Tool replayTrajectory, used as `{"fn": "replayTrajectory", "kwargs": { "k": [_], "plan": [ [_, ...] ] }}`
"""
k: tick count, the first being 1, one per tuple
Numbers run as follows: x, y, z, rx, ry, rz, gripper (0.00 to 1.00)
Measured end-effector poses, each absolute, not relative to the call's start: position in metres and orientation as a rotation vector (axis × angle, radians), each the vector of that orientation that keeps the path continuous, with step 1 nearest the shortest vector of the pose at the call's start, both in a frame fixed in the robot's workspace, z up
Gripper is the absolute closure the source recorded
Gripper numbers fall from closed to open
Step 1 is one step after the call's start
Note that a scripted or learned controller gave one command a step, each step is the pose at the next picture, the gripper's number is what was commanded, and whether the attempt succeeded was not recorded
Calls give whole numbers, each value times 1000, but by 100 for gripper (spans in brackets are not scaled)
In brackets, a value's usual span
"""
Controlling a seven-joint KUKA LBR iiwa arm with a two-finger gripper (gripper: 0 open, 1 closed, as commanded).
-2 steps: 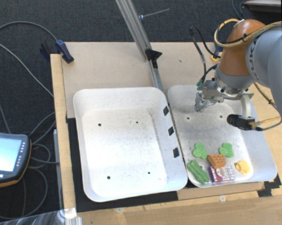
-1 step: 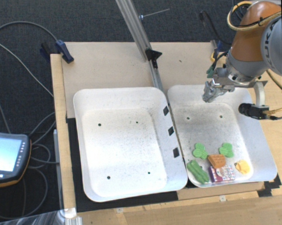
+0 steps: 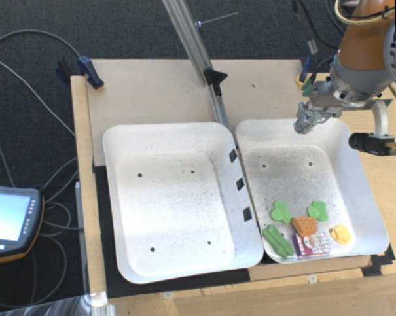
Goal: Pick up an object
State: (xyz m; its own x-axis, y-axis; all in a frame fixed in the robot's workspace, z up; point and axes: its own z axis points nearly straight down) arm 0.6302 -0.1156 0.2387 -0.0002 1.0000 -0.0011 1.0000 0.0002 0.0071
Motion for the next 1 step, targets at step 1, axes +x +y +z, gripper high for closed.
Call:
{"fn": "replayTrajectory", "kwargs": {
  "k": [1],
  "plan": [
    [632,-115,294,2214,2218,8,100]
  ]
}}
